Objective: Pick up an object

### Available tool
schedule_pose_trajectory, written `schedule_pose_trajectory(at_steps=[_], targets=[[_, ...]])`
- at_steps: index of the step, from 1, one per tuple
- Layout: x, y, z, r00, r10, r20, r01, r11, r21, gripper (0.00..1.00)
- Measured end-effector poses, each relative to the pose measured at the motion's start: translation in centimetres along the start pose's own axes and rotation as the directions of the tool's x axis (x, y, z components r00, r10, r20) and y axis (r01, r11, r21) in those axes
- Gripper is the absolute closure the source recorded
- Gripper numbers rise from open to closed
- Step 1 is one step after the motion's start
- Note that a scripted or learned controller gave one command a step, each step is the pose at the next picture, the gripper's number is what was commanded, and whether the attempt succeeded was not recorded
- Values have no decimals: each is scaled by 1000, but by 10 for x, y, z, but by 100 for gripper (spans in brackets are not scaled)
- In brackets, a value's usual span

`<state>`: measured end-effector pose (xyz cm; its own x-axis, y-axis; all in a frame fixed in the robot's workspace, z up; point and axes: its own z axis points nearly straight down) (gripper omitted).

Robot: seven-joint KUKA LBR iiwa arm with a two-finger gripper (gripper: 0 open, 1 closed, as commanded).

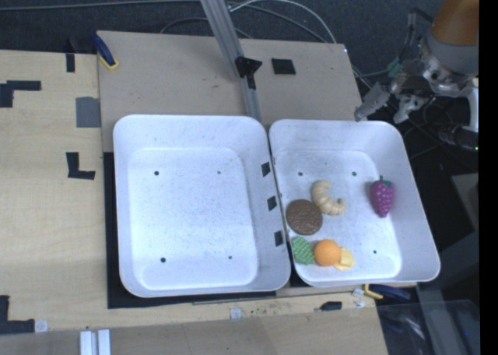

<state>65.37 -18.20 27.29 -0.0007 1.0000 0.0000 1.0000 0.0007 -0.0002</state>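
The gripper hangs above the far edge of the right bin, with its fingers spread and holding nothing. The grapes lie near the bin's right edge, apart from the other food. I think it should come straight down over them, then close.

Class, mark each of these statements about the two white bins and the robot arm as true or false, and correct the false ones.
1. The purple toy grape bunch lies in the right white bin. True.
2. The round brown cookie lies in the left white bin. False: it lies in the right bin.
3. The gripper holds the orange ball. False: the ball lies in the bin, apart from the gripper.
4. The beige curved toy lies beside the cookie. True.
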Motion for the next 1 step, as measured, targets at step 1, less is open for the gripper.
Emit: schedule_pose_trajectory(at_steps=[1], targets=[[5,17,84,1000,-1,-1,1,1000,7,0]])
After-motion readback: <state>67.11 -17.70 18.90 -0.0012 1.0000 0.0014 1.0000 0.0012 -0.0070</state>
